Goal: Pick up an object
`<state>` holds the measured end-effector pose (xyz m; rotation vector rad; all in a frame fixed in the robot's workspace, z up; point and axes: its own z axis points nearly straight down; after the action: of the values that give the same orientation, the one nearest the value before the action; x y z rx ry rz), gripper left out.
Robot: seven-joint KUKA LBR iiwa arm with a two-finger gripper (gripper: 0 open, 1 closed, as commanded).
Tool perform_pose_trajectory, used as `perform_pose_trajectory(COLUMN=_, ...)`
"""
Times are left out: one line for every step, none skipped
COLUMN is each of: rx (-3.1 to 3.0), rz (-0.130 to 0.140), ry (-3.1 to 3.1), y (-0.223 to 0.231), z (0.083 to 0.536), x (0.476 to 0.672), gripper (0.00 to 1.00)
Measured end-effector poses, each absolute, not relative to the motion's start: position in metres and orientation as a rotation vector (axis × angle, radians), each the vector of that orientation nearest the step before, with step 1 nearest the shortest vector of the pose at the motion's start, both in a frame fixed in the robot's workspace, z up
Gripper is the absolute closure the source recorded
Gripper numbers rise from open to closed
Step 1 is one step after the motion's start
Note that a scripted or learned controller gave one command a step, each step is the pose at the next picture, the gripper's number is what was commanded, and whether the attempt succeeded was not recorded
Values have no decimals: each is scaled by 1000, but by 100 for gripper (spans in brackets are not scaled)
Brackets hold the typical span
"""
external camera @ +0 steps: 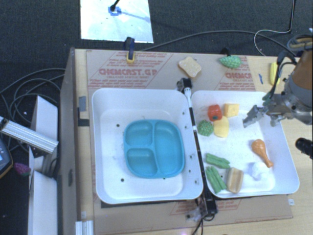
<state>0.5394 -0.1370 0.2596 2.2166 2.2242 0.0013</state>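
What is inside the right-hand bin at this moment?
The right bin holds toy food: a red piece, yellow pieces, a green ball, green pods, a bread slice and a drumstick. The gripper hangs over its far side, covering some floor.

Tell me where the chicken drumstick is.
The chicken drumstick lies in the right bin, toward its right side, just above a white crumpled piece.

Even, bright overhead light, glare washing out the white bins (146, 98), soft shadows, slightly grainy, dim dark floor at far left
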Motion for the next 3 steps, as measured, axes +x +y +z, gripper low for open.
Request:
perform_pose_trajectory(rx=2217, rz=2, ry=2223, y=-114, z=85, x=569, gripper=0)
perform_pose_trajectory(rx=2216, rz=3, ry=2224, y=-96, z=85, x=623, gripper=0)
perform_pose_trajectory(rx=2230, rz=-31, ry=2233, y=-94, z=82, x=663, gripper=0)
